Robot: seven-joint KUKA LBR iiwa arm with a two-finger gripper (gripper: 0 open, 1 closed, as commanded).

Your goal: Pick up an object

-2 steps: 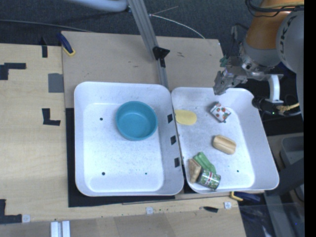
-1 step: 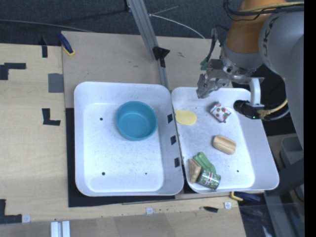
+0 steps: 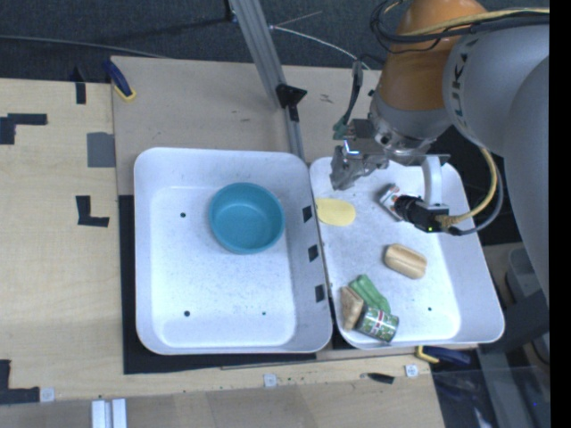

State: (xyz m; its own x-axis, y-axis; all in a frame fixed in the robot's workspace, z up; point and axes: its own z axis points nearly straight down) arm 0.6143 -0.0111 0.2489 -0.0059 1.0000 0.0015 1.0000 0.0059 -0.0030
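Yellow disc (image 3: 336, 212), flat and pale, lies in the right bin (image 3: 464, 319) near its upper left corner, close to the wall shared with the left bin (image 3: 169, 319); judged the likeliest pick, since the gripper (image 3: 344, 178) hangs just above its upper edge. Camera view, further entries: tan bread-like piece (image 3: 405, 260) mid-bin, well apart from the disc; green can (image 3: 374, 310) lying on its side at the lower left of the right bin, touching a small brown item (image 3: 351, 308); blue bowl (image 3: 246, 217) upright in the left bin; both bins on a pale wooden worktop (image 3: 178, 105). Fingers: short, dark, pointing down, nothing visible between them; whether they stand apart or together cannot be told at this size. Risks, as judgement: the disc is thin and lies flush on the bin floor, so the fingers may close over it and slide off; descent slightly off centre may strike the bin wall or nudge the disc against it; the cable-bearing fitting (image 3: 419, 210) beside the wrist could brush the bin's contents.
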